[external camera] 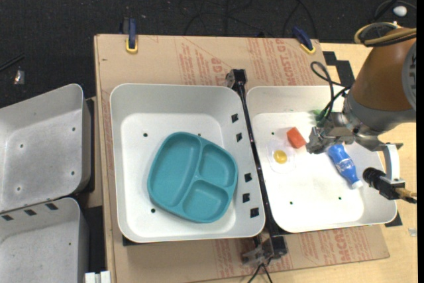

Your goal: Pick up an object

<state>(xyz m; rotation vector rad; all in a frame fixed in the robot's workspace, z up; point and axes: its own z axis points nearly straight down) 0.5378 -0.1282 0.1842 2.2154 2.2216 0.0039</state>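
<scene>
One fixed camera high above the brown board counter (172, 50), slanting down over both shallow white bins (126, 103).

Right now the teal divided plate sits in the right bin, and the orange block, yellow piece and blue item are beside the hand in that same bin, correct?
Not quite. The camera view shows the teal divided plate in the left bin. The orange block, yellow piece and blue item do lie in the right bin, by the hand.
</scene>
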